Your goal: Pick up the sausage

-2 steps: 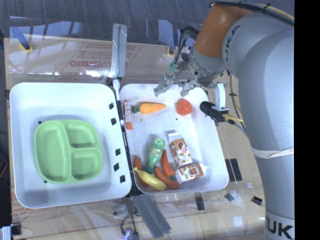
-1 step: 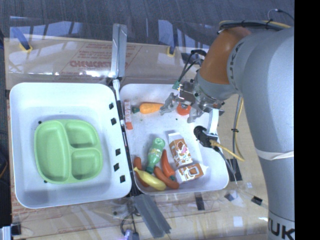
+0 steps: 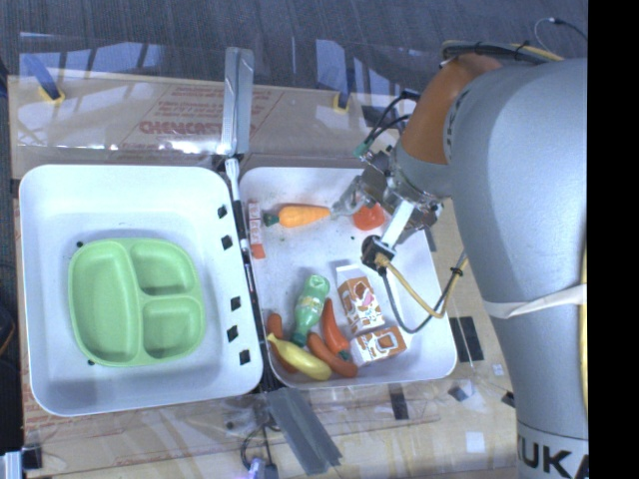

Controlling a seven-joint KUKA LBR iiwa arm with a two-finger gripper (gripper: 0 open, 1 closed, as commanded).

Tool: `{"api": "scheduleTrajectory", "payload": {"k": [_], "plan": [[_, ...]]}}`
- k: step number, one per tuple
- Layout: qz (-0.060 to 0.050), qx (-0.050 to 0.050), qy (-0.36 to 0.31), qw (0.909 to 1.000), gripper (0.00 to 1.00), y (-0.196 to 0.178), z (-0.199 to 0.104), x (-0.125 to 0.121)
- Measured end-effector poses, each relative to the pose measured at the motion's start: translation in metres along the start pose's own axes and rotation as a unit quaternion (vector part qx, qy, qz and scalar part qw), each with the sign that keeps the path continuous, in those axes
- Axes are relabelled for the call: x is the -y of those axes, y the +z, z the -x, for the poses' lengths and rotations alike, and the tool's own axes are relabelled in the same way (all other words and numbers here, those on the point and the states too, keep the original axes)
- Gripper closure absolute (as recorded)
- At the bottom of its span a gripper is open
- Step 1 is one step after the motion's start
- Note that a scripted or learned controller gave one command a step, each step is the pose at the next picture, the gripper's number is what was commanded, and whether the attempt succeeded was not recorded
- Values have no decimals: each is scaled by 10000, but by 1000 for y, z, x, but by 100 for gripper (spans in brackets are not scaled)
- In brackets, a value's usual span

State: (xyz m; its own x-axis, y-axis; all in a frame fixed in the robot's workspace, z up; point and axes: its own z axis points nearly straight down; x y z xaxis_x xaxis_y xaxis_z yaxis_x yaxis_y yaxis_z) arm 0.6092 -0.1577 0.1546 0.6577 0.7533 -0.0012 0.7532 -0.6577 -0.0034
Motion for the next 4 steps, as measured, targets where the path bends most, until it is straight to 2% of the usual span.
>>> {"api": "scheduleTrajectory", "payload": {"k": [1,2,3,4], "plan": [[-10,3,-2250,9744,0,10,17,9],[16,0,-2766,9610,0,22,31,-14],[22,-2,-2890,9573,0,24,26,-23],[32,-3,-3961,9182,0,11,-35,-34]]}}
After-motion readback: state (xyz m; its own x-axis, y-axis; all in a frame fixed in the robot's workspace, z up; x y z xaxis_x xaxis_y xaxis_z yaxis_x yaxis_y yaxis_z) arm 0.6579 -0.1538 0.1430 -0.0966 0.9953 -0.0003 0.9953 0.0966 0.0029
